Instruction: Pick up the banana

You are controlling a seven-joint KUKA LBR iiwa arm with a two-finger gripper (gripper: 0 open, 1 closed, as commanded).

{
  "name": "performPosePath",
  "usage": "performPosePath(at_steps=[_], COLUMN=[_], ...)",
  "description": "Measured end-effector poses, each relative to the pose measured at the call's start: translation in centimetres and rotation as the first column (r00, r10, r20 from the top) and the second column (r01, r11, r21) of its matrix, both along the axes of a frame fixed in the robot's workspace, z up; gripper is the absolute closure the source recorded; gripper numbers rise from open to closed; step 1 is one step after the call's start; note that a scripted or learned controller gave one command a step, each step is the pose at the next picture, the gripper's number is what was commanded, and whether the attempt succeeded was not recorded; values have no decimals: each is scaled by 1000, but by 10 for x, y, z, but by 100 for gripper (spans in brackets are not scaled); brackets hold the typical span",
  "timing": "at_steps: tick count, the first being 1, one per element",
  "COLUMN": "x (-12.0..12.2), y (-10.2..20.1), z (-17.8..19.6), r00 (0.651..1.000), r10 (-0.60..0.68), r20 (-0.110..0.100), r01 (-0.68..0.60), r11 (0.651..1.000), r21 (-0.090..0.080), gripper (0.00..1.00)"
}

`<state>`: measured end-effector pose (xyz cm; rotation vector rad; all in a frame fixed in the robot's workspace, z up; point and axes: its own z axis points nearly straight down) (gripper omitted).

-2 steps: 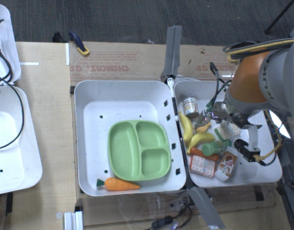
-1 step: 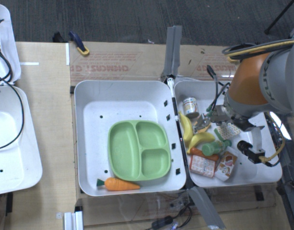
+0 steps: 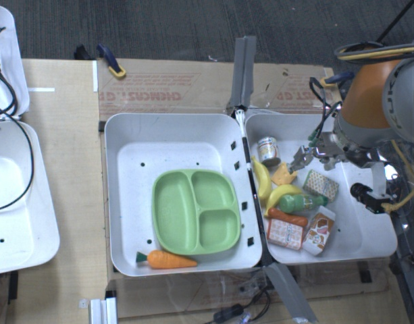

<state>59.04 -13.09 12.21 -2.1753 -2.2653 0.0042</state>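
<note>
Two yellow bananas lie in the right bin (image 3: 369,245) near its left wall: one banana (image 3: 261,179) runs along the wall, and a second banana (image 3: 281,195) curves beside it, partly under a green bottle (image 3: 305,201). My gripper (image 3: 302,159) hangs over the middle of the right bin, just right of a yellow wedge (image 3: 283,175) and up and to the right of the bananas. It looks open, with nothing between its fingers. The grey arm with its orange band (image 3: 365,100) comes in from the right.
Also in the right bin are a small can (image 3: 267,149), a patterned carton (image 3: 321,184), a red-and-white box (image 3: 286,233), a juice box (image 3: 319,231) and an orange-red item (image 3: 288,217). The left bin (image 3: 125,181) holds a green divided plate (image 3: 196,211) and a carrot (image 3: 167,260).
</note>
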Motion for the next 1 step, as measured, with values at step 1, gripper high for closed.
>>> performPosePath(at_steps=[1], x=[-10], y=[29], z=[-24], r00=[990], r10=[138], r20=[15], r01=[-138], r11=[990], r21=[-9], gripper=[0])
